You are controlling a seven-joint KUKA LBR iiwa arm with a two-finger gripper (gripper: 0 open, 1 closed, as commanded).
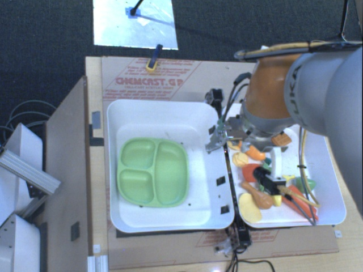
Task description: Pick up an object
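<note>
The right bin [332, 208] holds several toy foods: an orange piece [255, 152], a yellow-orange slice [241, 160], a brown drumstick shape [256, 193], a pale yellow piece [250, 212], a red-orange carrot [299, 203] and a tan piece [282, 139] half hidden under the arm. My gripper [218, 140] hangs low over the divider between the two bins, at the right bin's upper left corner, just left of the orange piece. Nothing shows in its grasp. The arm's bulk hides the back of the right bin.
The left bin [195, 208] holds a green divided plate [153, 171] in its middle. Cardboard [153, 78] lies behind the bins, with a yellow and blue item [153, 61] on it. A shiny sheet [134, 16] lies further back.
</note>
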